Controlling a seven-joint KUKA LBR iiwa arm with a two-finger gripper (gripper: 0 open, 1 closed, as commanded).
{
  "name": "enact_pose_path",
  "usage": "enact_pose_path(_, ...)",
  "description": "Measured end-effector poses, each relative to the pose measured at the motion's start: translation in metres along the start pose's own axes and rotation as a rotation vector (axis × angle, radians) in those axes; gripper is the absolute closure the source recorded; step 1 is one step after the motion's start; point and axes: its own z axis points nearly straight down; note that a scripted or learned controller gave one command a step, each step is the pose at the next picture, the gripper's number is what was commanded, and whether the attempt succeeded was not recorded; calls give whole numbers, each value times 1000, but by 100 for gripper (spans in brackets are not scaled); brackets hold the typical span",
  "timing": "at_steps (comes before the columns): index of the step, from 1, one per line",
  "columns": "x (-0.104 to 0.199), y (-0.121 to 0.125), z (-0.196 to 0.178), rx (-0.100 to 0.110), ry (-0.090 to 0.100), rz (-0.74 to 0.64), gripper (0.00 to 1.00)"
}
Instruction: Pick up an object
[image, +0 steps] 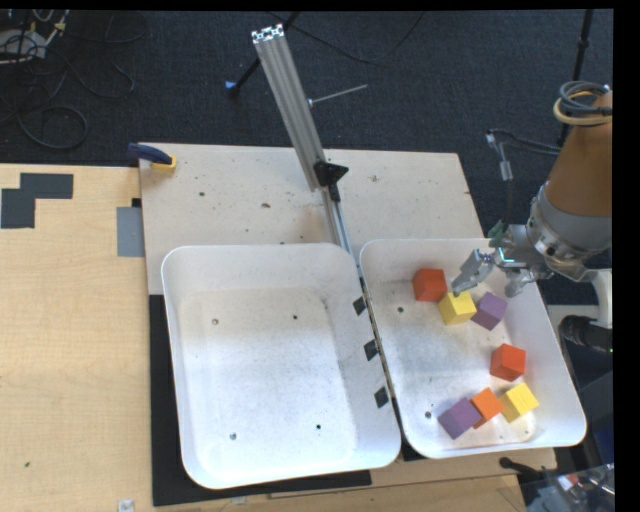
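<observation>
Several small cubes lie in the right bin (560, 420). A red-orange cube (430, 284), a yellow cube (458, 307) and a purple cube (490, 311) sit near its far side. Another red-orange cube (508, 361) lies lower down. A purple cube (460, 417), an orange cube (487, 403) and a yellow cube (520, 400) cluster at the near edge. My gripper (493, 278) hangs over the far right of this bin, just above the yellow and purple cubes. Its fingers (468, 272) are spread open with nothing between them.
The left bin (200, 440) lies beside the right one, with black clips along the shared rim. A slanted aluminium bar (293, 100) rises from the bench behind the bins. A small blue and yellow clamp (152, 156) lies at the bench's far left corner.
</observation>
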Motion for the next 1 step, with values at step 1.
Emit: enact_pose_path(1, -1, 1, -3, -5, -1, 2, 0)
